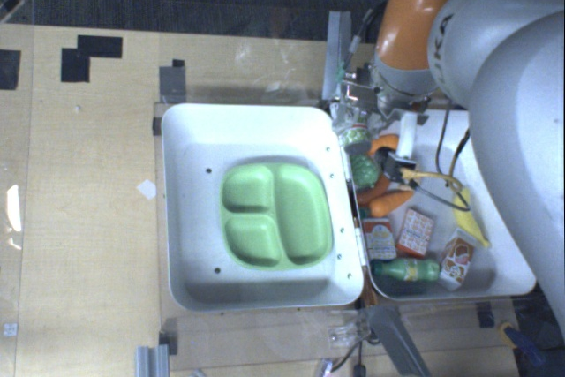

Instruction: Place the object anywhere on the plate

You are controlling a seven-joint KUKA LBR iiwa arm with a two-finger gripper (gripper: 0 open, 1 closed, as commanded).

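Toy food is lying heaped in the right bin (494, 282), in the lower right of the frame: an orange carrot-like piece (388, 202) is resting near the middle of the bin's left side, a green leafy piece (364, 168) is sitting just above it, and a second orange piece (383, 143) is showing higher up beside the gripper. Two small printed cartons (415, 232) are lying side by side below the carrot, a green bottle (408, 270) is lying on its side along the bin's lower edge, a further small carton (457, 259) is sitting to its right, and a yellow banana-like piece (470, 221) is leaning against the right part of the bin. Which of these is the object meant for placing cannot be told.

Left of that bin, the left bin (190, 190) is holding a green divided plate (275, 213) with three compartments, lying flat at the frame's centre.

Reaching in from the upper right, the grey arm (503, 57) with its orange band (415, 9) is hanging over the top left corner of the right bin. The gripper (371, 115) is sitting low among the items there, and whether it is released or clenched cannot be told from this view
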